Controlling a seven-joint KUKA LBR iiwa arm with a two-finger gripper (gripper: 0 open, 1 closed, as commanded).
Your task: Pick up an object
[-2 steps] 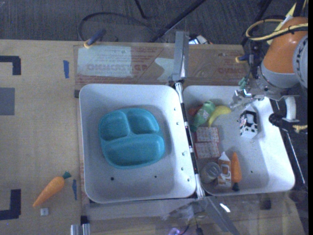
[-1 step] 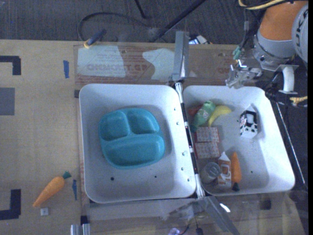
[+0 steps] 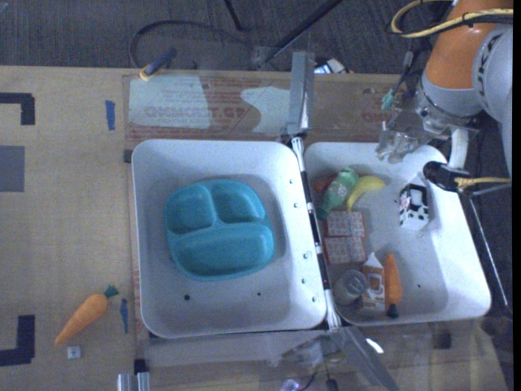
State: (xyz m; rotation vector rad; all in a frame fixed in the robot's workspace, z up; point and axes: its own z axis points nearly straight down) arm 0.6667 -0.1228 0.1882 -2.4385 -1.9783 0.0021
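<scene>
Overhead, gripper (image 3: 396,147) above right bin (image 3: 456,296) far rim, state unclear; cardboard (image 3: 207,104) print unreadable.

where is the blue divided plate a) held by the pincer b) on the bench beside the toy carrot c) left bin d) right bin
c, the blue divided plate lies flat in the left bin, while the pincer is over the right bin's far edge.
</scene>
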